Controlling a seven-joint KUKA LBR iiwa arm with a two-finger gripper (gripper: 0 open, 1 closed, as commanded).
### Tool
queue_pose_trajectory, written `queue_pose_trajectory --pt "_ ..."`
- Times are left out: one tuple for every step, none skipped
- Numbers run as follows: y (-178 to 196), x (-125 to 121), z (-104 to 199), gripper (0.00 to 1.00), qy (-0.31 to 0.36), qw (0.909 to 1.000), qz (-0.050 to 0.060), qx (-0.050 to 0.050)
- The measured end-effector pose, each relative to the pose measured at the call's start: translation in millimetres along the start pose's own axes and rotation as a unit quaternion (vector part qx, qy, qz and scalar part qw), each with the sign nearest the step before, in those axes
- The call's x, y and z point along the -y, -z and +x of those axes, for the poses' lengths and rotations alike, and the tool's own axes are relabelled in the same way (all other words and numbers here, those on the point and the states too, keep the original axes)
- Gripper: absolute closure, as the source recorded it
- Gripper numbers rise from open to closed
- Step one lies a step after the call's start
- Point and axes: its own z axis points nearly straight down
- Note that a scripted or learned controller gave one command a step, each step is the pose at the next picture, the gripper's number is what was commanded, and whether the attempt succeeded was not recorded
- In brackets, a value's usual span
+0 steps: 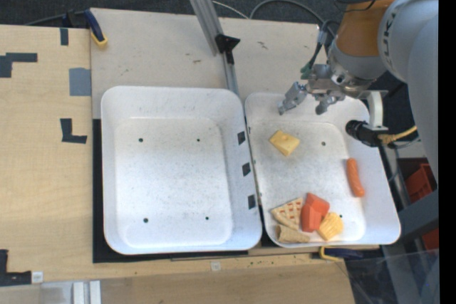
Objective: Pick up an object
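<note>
Yellow cheese block [284, 143] lies in right bin [377, 221], upper middle. Gripper [306, 100] hangs spread above bin's far edge, holding nothing, apart from cheese. Orange carrot [355, 177] right of cheese; waffle [288, 213] and red block [314, 212] at bin's near edge.

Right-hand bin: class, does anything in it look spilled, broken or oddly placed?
Nothing stands out. The yellow cheese wedge and the carrot lie apart, and the waffle piece sits heaped with other toy foods at the near edge of the right-hand bin.
</note>
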Motion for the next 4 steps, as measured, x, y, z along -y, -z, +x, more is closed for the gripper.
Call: queue_pose_trajectory --pt "-63.9 5.9 -2.2 0.0 -0.001 1.0 0.001 0.0" --pt "-106.2 6.3 -1.5 0.0 0.0 1.0 -0.002 0.001" --pt "-94.2 5.8 -0.4 1.0 0.0 1.0 -0.002 0.0" --pt "-39.3 9.1 9.9 1.0 0.0 1.0 -0.006 0.0"
